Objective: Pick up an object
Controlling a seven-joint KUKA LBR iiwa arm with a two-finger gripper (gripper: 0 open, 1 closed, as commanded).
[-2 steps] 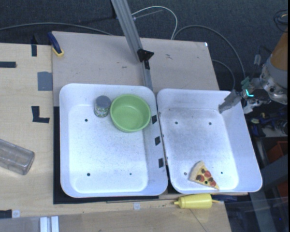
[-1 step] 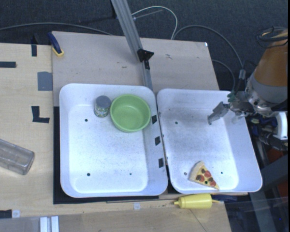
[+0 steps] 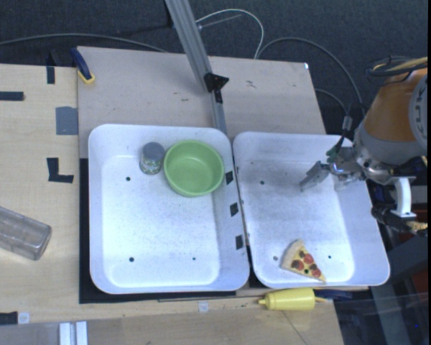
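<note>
A toy pizza slice (image 3: 302, 260) lies flat near the front of the right bin (image 3: 273, 157). In the left bin (image 3: 158, 250) a green bowl (image 3: 194, 167) stands at the back, with a small grey can (image 3: 151, 157) touching its left side. My gripper (image 3: 311, 178) hangs over the back right part of the right bin, tilted toward the left, well behind the pizza slice. Nothing is visibly held in it. The orange-banded arm (image 3: 395, 121) comes in over that bin's right wall.
A yellow bottle (image 3: 291, 300) lies on the bench just outside the right bin's front rim. A clear plastic tumbler (image 3: 14, 230) lies at the far left. A slanted metal pole (image 3: 194, 42) crosses the back, above the gap between the bins.
</note>
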